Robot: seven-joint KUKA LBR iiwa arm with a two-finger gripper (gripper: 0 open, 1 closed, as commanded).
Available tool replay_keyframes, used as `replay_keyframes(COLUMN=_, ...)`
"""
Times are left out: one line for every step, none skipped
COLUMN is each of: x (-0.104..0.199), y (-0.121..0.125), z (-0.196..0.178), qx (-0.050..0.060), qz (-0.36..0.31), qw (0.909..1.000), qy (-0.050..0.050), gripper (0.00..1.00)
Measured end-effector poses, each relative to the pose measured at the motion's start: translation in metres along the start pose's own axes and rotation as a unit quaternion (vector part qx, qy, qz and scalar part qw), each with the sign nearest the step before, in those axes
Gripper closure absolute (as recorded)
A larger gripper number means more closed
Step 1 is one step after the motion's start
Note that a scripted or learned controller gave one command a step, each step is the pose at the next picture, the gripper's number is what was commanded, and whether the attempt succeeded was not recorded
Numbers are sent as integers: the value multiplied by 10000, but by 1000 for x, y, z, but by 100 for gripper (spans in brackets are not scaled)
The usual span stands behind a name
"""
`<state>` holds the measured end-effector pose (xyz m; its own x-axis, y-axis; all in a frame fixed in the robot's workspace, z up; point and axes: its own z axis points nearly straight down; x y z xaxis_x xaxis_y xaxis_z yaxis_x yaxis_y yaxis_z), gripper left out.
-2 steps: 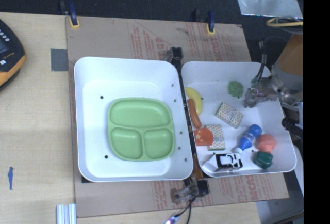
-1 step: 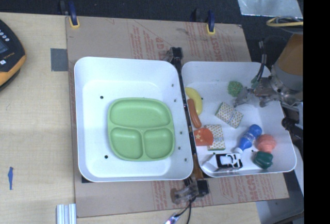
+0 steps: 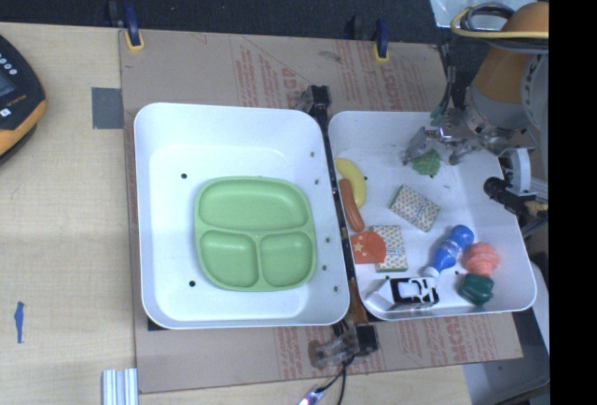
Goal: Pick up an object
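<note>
While the grey arm with its orange band (image 3: pixel 508 48) reaches in over the far right corner of the right white bin (image 3: pixel 522 300), its two-finger gripper (image 3: pixel 438 149) hangs with fingers spread apart just above a small green object (image 3: pixel 426 164) lying near the bin's far wall. That green object sits between the splayed fingertips, but whether they touch it cannot be told. Toward the bin's left wall lie a yellow banana-shaped toy (image 3: pixel 352 177) and a slim orange stick (image 3: pixel 352 205). A patterned square packet (image 3: pixel 414 206) lies mid-bin. A blue bottle (image 3: pixel 450 250), pink ball (image 3: pixel 481 258) and dark green block (image 3: pixel 477 290) cluster near the bin's near right corner. The left white bin (image 3: pixel 159 207) carries a pale green divided tray (image 3: pixel 254 232).
</note>
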<state>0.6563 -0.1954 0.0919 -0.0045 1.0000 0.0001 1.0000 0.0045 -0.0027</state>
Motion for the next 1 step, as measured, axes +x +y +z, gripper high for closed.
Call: replay_keyframes(x=-2, y=0, z=-14, qx=24, qz=-22, qw=10000, qy=-5, gripper=100)
